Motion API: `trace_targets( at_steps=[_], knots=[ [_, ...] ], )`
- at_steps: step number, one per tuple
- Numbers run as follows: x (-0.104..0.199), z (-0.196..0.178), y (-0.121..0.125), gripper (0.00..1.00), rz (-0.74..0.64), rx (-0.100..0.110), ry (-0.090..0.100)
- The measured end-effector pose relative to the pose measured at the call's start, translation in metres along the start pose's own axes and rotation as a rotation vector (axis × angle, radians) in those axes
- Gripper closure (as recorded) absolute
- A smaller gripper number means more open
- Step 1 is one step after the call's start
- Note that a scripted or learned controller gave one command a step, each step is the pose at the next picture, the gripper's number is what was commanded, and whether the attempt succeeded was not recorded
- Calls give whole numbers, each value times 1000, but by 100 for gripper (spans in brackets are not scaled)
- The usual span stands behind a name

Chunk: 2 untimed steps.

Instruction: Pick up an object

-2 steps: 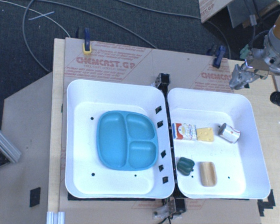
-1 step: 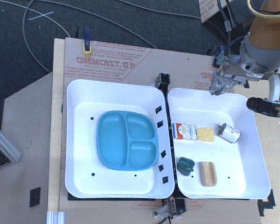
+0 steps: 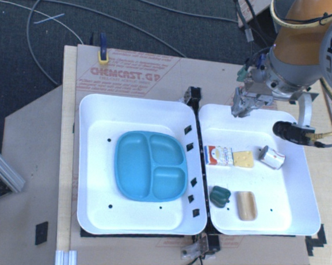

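Arm [image 3: 304,37] reaches in, wrist angled downward

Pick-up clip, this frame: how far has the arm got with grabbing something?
Done: nothing lifted. The red-and-white packet, cheese wedge, small can, green pepper and bread roll all lie in the right bin; the blue divided plate lies in the left bin.
In hand: the gripper sits at the right bin's far rim, nothing visible between its fingers.
Left: choosing an object, descending, grasping, lifting.

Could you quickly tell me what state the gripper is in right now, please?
Gripper: above the far edge of the right bin, nothing seen between its fingers; open or shut cannot be told.
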<state>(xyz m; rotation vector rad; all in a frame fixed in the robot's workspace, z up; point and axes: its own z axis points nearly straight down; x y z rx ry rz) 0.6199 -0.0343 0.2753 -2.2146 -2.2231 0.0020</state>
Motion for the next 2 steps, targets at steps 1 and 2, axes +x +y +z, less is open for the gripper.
trace_targets(
  at_steps=[1, 2],
  knots=[
    [53, 24, -19, 100, -1, 2, 1],
    [105, 28, -42, 100, -1, 1, 0]
  ],
)
